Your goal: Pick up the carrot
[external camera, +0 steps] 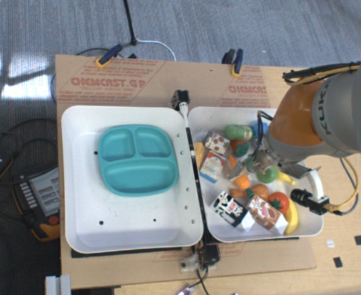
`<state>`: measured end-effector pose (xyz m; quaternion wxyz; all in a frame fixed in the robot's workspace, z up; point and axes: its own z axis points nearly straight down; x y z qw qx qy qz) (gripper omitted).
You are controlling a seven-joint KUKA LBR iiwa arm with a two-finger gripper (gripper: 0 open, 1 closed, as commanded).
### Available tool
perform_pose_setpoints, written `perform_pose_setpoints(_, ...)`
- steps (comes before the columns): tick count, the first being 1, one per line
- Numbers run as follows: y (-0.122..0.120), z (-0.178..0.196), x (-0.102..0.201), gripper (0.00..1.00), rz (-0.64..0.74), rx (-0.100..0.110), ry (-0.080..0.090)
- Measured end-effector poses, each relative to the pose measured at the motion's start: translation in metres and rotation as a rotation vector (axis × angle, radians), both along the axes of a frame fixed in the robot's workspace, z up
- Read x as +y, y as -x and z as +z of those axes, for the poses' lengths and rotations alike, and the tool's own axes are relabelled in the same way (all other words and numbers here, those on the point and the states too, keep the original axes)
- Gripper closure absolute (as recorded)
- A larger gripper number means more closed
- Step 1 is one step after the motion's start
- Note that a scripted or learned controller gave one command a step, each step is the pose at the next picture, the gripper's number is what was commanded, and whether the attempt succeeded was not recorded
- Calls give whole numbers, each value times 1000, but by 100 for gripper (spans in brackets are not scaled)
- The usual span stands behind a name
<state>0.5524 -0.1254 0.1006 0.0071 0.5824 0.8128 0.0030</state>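
Orange carrot (242, 181) lies in the right bin (303, 231), crowded among toy foods, just beside the gripper (258, 162). Finger state: cannot tell. Descend vertically, centred, avoiding neighbouring items.

Carrot (242, 181): small, orange, lying in right-hand bin among clutter of toy foods, near bin's middle; partly overlapped by neighbouring items, exact outline and orientation hard to tell.
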Motion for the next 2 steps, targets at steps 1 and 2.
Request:
perform_pose_setpoints(1, 19, -10, 13, 100, -125, -7, 2)
perform_pose_setpoints(2, 20, 84, 52, 100, -416, 15, -6)
